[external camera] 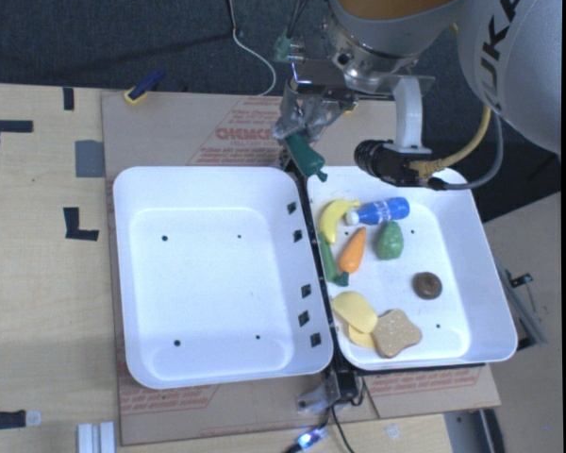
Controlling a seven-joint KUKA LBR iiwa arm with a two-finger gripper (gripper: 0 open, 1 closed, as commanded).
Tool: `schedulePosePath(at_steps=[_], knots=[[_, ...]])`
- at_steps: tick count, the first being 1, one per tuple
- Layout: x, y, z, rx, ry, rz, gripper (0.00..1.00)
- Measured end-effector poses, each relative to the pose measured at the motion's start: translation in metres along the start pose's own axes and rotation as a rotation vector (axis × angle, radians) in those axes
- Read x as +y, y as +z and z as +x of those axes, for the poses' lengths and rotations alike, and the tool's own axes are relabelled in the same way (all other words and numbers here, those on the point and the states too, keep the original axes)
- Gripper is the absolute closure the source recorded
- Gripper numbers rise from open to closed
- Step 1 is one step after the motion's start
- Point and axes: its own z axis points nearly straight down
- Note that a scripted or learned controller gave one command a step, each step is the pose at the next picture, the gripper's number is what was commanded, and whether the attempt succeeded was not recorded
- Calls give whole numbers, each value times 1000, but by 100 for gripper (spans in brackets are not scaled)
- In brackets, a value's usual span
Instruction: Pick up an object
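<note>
Above the far rim where the two white bins meet, the end effector (302,140) hangs with a small green object (307,157) pinched between its fingers, lifted clear of the right bin (472,253) holding the remaining toy foods.

The arm (424,8) is cut off by the top and right edges, so only its orange band and wrist show above the right bin (472,253). The gripper (300,125) sits just beyond that bin's far left corner; its fingers blur into the cables and a green piece there. In the bin, a dark green thing (334,270) lies partly hidden under the carrot (353,250); its kind is unclear.
</note>
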Motion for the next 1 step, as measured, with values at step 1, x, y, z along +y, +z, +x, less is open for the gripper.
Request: schedulePosePath(at_steps=[1], knots=[[1, 184, 57, -5, -9, 23, 100]])
